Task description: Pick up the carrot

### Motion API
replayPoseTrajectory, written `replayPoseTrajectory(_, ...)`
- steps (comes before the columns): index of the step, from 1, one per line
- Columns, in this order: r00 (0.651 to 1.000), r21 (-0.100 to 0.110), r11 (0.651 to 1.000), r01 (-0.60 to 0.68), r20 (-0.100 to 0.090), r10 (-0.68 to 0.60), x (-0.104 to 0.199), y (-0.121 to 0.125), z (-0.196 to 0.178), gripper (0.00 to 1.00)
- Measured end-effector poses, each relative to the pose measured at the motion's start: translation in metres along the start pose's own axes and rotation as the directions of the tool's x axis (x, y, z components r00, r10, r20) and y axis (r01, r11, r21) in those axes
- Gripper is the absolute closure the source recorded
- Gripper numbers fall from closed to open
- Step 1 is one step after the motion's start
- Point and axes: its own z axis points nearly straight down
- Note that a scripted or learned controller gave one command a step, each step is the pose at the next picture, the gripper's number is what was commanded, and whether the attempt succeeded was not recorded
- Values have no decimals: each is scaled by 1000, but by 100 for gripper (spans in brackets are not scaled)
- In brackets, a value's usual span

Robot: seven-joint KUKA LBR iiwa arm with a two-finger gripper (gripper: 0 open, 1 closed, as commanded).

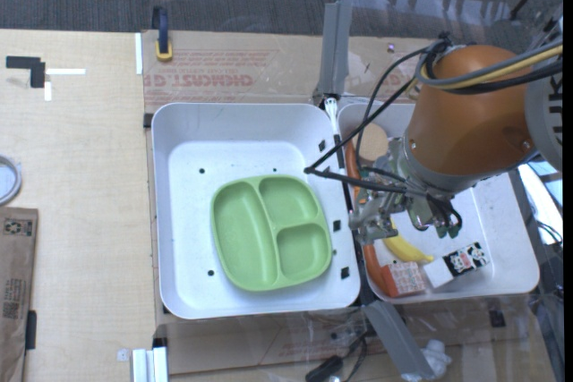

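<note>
1. The gripper (387, 224) hangs low over the left side of the right bin (515, 277), in the lower right of the frame; whether it is open or closed cannot be told, as the wrist and cables crowd it
2. The carrot (354, 167) appears to lie along that bin's left wall, a thin orange strip running up from beside the gripper; its lower part is hidden
3. Risk: being pressed against the wall, the carrot leaves little room on that side, so the gripper could strike the rim or close on nothing
4. Risk: a banana (408, 249), an orange-red packet (400, 279) and a small printed card (467, 259) lie just beside the gripper, and any of them could be caught instead
5. Open room lies toward the right bin's right side; the left bin (179, 192) holds a green divided plate (271, 231), well apart from the carrot
</note>
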Motion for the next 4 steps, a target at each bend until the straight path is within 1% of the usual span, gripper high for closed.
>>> replayPoseTrajectory(1,898,1,898,440,0,-440,-10,-20,-72,100)
replayPoseTrajectory(2,809,-2,809,588,-2,-588,-16,-78,-5,100)
replayPoseTrajectory(3,529,-3,529,849,-1,-849,-24,-7,7,100)
replayPoseTrajectory(4,426,-1,426,905,2,-905,-134,-61,4,100)
